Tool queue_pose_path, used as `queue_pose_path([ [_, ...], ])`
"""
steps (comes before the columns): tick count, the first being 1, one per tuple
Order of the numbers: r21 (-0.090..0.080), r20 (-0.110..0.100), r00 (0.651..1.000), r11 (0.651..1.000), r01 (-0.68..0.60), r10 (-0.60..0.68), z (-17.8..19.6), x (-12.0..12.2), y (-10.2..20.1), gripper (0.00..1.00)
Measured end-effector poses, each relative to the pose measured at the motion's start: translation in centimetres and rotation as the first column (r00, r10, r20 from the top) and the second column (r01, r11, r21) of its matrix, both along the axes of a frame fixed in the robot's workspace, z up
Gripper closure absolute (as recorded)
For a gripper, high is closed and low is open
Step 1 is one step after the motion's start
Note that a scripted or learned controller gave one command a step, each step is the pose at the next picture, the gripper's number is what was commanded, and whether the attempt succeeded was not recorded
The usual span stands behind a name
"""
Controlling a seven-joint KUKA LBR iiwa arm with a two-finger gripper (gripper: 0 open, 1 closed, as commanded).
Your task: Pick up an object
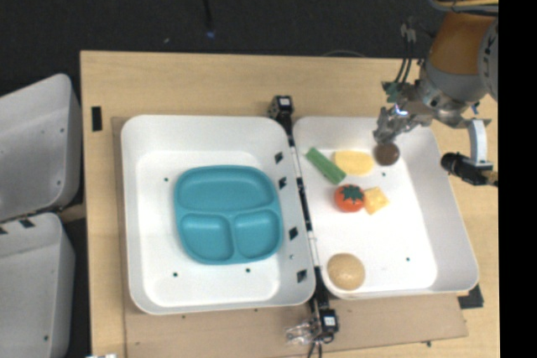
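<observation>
Camera view: your gripper (391, 132) hangs over the right bin's (424, 268) far edge; whether it grips cannot be told. A small brown object (387, 153) sits just beneath, its contact unclear, beside a yellow piece (353, 161).

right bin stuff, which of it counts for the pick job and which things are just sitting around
For the job: gripper; small round brown object just below it; pale yellow oval piece; green stick; red tomato toy; yellow wedge; tan round bun.

Lying about: teal divided plate in left bin.
</observation>
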State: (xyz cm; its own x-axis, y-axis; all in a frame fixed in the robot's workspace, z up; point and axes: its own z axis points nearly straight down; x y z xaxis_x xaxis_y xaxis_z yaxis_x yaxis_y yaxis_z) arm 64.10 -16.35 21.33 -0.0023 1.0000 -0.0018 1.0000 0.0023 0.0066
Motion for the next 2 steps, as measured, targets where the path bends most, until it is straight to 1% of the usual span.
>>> queue_pose_path([
  [1,-0.001,0.002,1.0,1.0,-0.001,0.001,6.6,0.0,0.0,1.0],
  [2,0.002,-0.005,1.0,1.0,-0.004,0.004,7.0,0.2,5.5,1.0],
])
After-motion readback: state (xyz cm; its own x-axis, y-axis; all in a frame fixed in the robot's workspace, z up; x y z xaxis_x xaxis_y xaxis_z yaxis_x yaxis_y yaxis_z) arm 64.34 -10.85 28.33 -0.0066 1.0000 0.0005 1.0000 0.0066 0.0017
